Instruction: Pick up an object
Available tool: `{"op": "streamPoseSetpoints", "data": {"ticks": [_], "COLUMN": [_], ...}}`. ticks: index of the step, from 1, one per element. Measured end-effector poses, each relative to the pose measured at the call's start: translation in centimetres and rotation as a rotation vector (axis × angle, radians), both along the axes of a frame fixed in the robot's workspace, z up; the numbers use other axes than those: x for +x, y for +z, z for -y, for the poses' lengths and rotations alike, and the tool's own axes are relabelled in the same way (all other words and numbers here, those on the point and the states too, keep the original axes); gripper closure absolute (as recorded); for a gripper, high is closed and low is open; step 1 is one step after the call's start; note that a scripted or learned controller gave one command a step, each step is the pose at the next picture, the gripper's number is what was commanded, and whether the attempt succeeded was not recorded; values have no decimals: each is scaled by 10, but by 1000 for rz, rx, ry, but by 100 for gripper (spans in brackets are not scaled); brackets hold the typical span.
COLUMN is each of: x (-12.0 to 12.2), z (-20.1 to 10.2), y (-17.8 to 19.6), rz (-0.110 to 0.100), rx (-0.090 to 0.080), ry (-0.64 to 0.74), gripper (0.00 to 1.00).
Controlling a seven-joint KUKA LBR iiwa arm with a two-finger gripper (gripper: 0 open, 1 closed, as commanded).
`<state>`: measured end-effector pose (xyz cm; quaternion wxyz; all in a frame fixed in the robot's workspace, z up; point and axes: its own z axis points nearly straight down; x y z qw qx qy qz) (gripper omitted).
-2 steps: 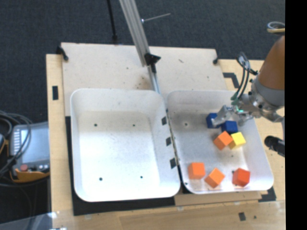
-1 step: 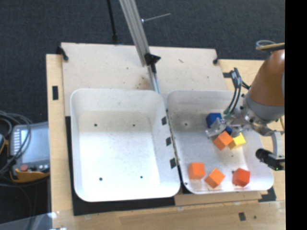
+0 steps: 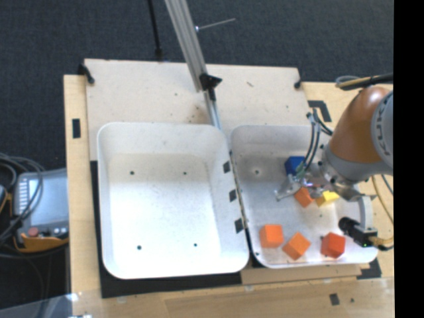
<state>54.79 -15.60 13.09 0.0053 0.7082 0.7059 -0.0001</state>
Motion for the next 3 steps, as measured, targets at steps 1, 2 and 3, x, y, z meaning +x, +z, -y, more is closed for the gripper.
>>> {"op": "streamPoseSetpoints", "data": {"ticks": [1,2,3], "x": [5,6,17], "z": [1,3,4], "y": [-3,6,65], "rz": [15,20,0], "rx": [-1,-4,5], "ry": [2,-7,6], "gripper": [0,100,100]}}
